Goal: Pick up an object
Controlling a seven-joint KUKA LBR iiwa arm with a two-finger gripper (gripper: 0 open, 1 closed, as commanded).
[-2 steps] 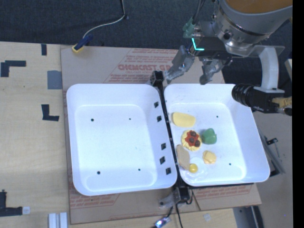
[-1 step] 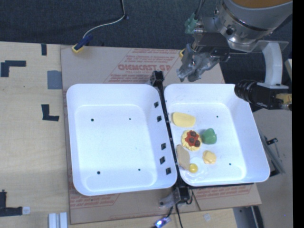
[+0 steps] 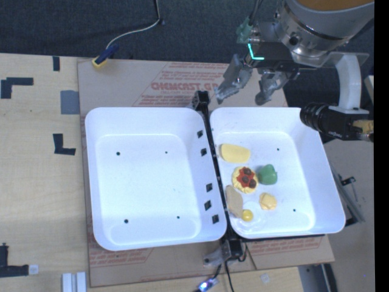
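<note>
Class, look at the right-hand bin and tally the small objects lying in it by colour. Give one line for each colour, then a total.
Plain yellow: 3, namely the oval piece, the small lump and the little ball
Yellow with red and dark spots: 1
Green: 1
Tan: 1
Total: 6

Bench top (image 3: 36, 181): pale wood-grain surface, marked with several dark tape pieces at the left. Cardboard sheet (image 3: 176, 81): brown, printed in red lettering, laid flat on the bench. Backdrop (image 3: 79, 11): dark blue-black textured material along the top of the view. Cable (image 3: 137, 30): thin, light-coloured, running down across the backdrop to a yellow-and-blue connector (image 3: 103, 56) at the cardboard's far left corner. Lighting: even, bright, with soft shadows.
</note>
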